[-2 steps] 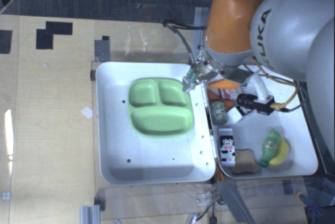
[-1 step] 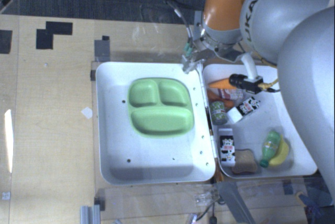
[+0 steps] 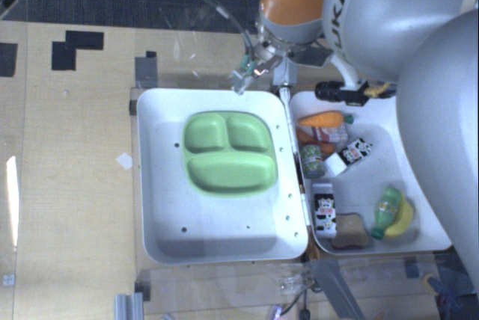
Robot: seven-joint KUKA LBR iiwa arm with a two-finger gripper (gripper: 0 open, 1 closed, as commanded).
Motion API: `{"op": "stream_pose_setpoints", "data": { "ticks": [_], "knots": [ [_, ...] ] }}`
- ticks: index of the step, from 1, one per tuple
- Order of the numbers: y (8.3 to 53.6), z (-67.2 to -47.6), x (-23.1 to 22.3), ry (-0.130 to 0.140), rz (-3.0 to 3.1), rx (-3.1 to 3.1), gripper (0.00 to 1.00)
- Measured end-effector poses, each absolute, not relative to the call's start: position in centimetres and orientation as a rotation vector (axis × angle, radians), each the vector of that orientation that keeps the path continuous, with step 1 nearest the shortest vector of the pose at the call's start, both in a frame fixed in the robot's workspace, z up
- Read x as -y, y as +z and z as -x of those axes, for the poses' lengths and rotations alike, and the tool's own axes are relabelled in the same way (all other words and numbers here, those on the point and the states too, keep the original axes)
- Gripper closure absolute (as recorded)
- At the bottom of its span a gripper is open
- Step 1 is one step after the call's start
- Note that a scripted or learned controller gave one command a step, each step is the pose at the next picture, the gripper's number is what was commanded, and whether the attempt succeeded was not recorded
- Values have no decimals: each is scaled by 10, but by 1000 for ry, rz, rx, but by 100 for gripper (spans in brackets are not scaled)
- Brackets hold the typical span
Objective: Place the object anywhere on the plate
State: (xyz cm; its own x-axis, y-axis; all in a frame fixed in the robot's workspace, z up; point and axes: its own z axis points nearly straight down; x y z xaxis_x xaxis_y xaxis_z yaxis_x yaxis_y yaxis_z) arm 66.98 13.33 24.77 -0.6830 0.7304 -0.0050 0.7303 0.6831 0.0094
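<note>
A green plate point(image 3: 228, 152) with three compartments lies in the left white bin point(image 3: 161, 184), a little toward its far side. My gripper point(image 3: 248, 72) hangs over the far rim of that bin near its right corner, just beyond the plate. Its tip is small and blurred, and I cannot make out any object in it. Candidate objects lie in the right bin point(image 3: 426, 236): an orange carrot point(image 3: 322, 119), a red packet point(image 3: 329, 134), a green can point(image 3: 311, 160) and a cow-patterned box point(image 3: 358, 150).
The right bin also holds a white block point(image 3: 334, 166), a second cow-patterned box point(image 3: 324, 212), a brown lump point(image 3: 350, 231), a green bottle point(image 3: 387, 208) and a banana point(image 3: 405, 218). The bulky grey arm point(image 3: 419, 34) overhangs that bin's far right side.
</note>
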Motion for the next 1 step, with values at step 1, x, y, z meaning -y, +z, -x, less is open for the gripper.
{"op": "stream_pose_setpoints", "data": {
  "ticks": [1],
  "knots": [
    [276,-658,-140,10,-1057,-2948,100]
  ]
}}
